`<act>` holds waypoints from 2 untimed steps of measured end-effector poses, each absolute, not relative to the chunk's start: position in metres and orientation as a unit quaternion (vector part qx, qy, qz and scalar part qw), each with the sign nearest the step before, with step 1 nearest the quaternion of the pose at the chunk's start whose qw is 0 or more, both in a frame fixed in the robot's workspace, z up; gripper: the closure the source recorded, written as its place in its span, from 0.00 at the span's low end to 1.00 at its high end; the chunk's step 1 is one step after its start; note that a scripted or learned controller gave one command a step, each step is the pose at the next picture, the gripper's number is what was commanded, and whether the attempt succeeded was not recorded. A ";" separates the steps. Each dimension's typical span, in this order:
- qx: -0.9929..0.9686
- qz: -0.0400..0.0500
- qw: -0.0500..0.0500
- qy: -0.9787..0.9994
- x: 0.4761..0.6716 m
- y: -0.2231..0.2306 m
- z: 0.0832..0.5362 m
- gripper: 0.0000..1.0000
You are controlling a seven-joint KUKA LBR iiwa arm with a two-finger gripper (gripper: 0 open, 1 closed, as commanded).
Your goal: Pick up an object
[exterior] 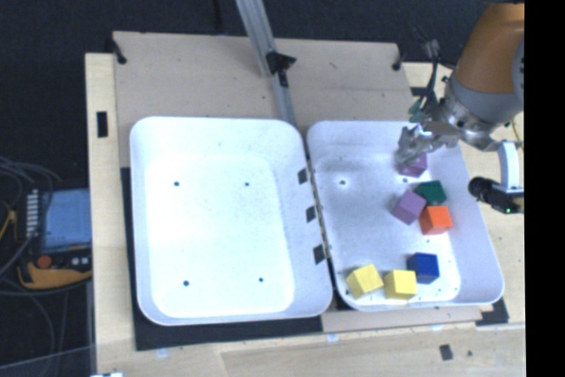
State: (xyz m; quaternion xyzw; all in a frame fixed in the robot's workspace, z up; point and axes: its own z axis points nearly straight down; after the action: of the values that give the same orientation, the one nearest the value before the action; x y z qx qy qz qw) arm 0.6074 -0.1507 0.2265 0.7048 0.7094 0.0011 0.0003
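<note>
My gripper (411, 151) hangs over the back of the right bin (353, 154), reaching in from the right. A small purple block (414, 163) sits between its fingers, its upper part hidden by them, and the gripper is shut on it. In front of it lie a second purple cube (408, 206), a green block (431, 191) and an orange cube (435, 219). Near the bin's front rim are a blue cube (424, 266) and two yellow blocks (364, 280) (400, 283).
The left bin (150, 190) stands beside the right one, joined by black clips (311, 212). A slanted metal rail (252, 13) rises behind the bins. Cables and a control box (62, 225) lie off the bench at the left.
</note>
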 end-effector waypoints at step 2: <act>0.704 0.001 -0.001 0.710 0.588 -0.031 0.229 1.00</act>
State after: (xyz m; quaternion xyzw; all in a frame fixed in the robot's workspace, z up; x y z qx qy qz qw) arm 0.5880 -0.0309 0.2286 0.7041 0.7101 0.0010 -0.0006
